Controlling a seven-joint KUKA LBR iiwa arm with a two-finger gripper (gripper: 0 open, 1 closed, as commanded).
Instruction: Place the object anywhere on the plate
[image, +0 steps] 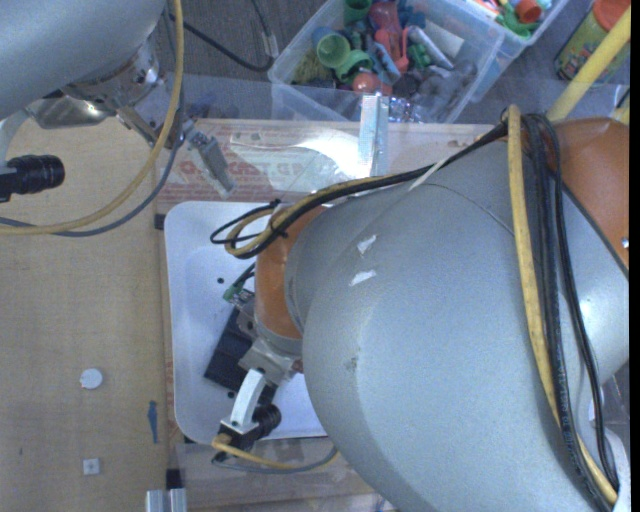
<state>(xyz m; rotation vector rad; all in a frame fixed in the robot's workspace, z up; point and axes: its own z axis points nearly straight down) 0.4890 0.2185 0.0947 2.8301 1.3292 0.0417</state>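
Observation:
My grey arm (450, 330) covers most of the camera view and reaches down into the left white bin (190, 300). Its orange wrist band (268, 300) sits over the middle of that bin. Below the band, the dark body of my gripper (228, 355) points toward the bin's floor near its front left. The arm hides much of the bin's inside, along with whatever lies under the wrist. A small green speck (235, 292) shows right beside the wrist.
A clear tub of colourful toys (400, 50) stands behind the bins. An upright metal bracket (372, 135) rises at the bin's far rim. Bare wooden bench (80, 300) lies to the left, bearing a small white disc (91, 378).

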